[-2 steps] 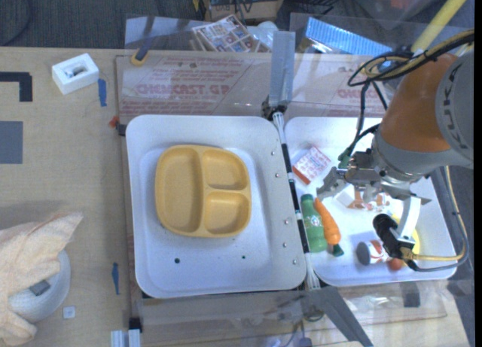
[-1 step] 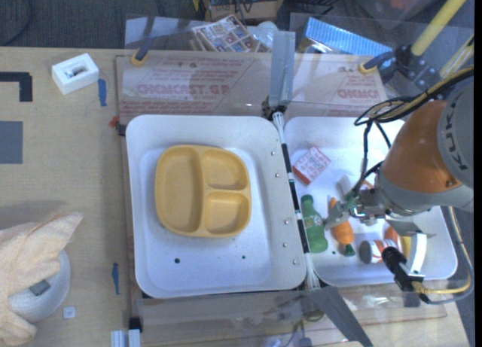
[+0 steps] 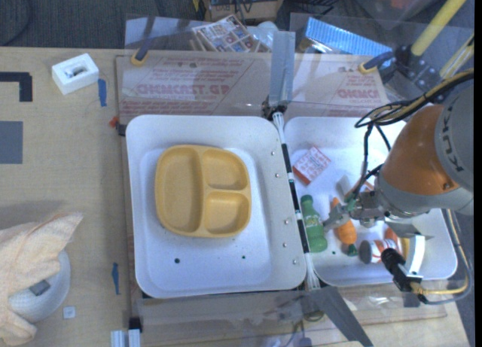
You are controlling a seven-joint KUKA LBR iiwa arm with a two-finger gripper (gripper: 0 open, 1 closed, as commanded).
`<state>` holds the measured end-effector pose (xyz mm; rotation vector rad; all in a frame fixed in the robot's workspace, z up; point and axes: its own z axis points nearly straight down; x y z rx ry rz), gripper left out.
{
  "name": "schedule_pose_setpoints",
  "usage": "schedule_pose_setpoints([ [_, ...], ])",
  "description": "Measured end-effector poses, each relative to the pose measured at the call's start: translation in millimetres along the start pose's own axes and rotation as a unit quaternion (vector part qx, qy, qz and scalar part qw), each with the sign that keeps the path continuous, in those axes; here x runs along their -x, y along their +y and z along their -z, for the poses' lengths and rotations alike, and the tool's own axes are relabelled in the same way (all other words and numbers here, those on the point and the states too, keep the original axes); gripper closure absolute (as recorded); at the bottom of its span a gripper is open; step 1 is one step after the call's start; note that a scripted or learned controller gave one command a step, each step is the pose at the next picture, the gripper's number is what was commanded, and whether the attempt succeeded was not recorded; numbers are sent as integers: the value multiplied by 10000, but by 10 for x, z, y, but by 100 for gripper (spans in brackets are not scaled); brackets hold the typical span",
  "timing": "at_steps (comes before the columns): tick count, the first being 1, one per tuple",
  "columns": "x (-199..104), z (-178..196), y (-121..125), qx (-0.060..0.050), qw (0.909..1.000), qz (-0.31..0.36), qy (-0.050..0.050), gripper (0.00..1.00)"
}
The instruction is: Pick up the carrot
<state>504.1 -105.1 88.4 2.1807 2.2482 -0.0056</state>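
The arm (image 3: pixel 422 165) hides part of the carrot (image 3: pixel 346 232).

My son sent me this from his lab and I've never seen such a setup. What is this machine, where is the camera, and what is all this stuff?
One camera looks down at a slant on a bench with two shallow white bins. The grey robot arm with an orange band reaches in from the right; its two-finger gripper is low in the right white bin. Beside it lie a small orange carrot, a green bottle and a red-and-white packet. The left white bin holds a yellow divided plastic tray. I cannot tell whether anything is gripped.
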Motion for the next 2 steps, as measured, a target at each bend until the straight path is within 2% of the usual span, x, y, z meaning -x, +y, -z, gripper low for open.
schedule_pose_setpoints([
  [1, -16, 78, 3, 2, 10000, -3, 20, 100],
  [2, -427, 1318, 445, -52, 9966, -826, 37, 100],
])
